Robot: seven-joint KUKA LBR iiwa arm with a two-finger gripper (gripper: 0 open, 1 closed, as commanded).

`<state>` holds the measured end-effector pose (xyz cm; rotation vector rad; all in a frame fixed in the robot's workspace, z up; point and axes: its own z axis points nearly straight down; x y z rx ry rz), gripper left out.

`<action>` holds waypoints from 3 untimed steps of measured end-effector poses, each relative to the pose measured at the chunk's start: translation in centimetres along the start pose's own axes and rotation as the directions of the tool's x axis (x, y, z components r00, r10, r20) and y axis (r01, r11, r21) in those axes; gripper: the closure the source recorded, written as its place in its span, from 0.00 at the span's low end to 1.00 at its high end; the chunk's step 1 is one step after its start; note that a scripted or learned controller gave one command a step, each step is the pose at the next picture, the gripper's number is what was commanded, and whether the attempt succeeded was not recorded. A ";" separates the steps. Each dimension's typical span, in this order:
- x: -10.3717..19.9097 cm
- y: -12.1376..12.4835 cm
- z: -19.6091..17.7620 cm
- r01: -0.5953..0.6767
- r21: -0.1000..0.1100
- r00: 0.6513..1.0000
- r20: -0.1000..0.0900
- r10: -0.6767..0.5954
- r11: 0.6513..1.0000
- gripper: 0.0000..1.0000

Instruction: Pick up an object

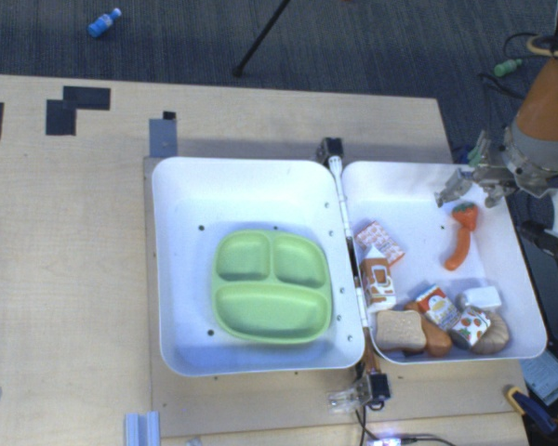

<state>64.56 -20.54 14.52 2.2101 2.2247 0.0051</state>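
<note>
My end effector (470, 187), fingers apart, hovers over the toy carrot (460, 238): light, rigid, slick; grip mid-body.

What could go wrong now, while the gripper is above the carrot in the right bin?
1. The gripper hangs close to the right bin's far rim, so a descent might hit it.
2. The carrot lies slanted and alone; the fingers may push it aside.
3. The packed items in the near corner touch each other, making a clean pick harder.
</note>
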 end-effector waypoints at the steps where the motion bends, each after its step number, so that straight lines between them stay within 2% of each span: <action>1: 0.2 -6.3 5.3 0.000 0.002 1.000 -0.003 0.000 1.000 0.00; 2: 0.2 -6.2 4.2 0.002 -0.001 1.000 -0.002 -0.002 1.000 1.00; 3: 7.2 -4.2 -2.6 -0.001 0.001 1.000 -0.002 0.001 1.000 1.00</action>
